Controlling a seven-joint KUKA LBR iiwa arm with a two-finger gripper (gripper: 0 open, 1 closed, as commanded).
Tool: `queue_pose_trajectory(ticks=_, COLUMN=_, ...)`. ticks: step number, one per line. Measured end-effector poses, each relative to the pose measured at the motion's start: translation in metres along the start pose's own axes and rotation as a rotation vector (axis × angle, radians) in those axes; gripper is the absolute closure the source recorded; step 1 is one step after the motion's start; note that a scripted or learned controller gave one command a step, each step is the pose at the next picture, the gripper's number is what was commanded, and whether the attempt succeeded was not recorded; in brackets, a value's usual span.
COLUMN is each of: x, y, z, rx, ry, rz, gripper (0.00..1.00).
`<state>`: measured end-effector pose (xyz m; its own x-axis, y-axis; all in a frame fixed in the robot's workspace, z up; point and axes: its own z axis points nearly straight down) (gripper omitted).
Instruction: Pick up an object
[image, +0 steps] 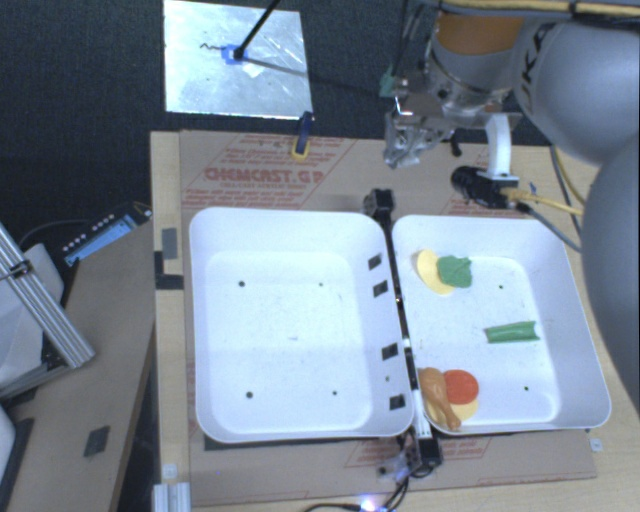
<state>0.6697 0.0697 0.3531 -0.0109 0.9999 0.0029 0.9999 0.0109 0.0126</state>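
Observation:
The right bin (560, 300) holds several small objects. A yellow piece (430, 270) lies near its back left, with a dark green piece (456, 270) overlapping it. Mid-right lies a green strip (511, 331). Towards the front left, a red disc (461, 385) sits on a yellow piece beside a tan, bread-like object (438, 397). My gripper (405, 150) hangs high above the bench, behind the bins near the divider, with nothing visible in it. The arm's grey bulk covers the upper right.
The left bin (290, 320) is bare white. Black clips (384, 290) run along the seam between the bins. A yellow and blue clamp (301, 140) stands behind the left bin. A silver sheet (235, 60) lies at the back left.

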Motion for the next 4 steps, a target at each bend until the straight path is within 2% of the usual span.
queue_pose_trajectory(ticks=1, x=0.025, y=0.0, z=-0.035, rx=0.006, ry=-0.001, rz=0.004, gripper=1.0)
queue_pose_trajectory(ticks=2, x=0.041, y=-0.017, z=-0.07, rx=0.008, ry=-0.001, rz=0.005, gripper=1.0)
queue_pose_trajectory(ticks=3, x=0.056, y=-0.03, z=-0.083, rx=0.009, ry=-0.002, rz=0.005, gripper=1.0)
queue_pose_trajectory(ticks=4, x=0.072, y=-0.029, z=-0.086, rx=0.009, ry=-0.002, rz=0.005, gripper=1.0)
